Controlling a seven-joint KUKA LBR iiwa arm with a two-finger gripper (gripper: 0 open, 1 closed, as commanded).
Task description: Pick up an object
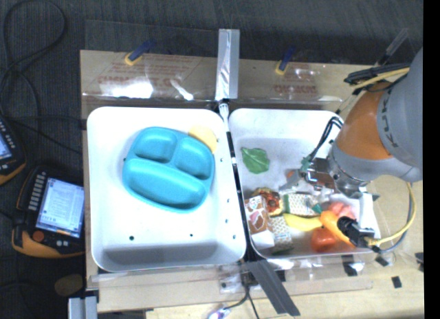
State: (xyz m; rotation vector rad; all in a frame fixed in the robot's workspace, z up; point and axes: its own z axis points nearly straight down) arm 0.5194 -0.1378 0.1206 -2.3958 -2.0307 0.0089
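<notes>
Positioned low over right bin [275,128], above toy-food pile [295,218]. Jaw state: cannot tell, apparently hidden by wrist. Probably light, rigid, slick plastic; grip across narrow middle of yellow banana [302,221].

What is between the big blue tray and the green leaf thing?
In the camera view, a small yellow piece sits at the blue tray's upper right edge, then come the touching walls of the two white bins, before the green leaf.
</notes>
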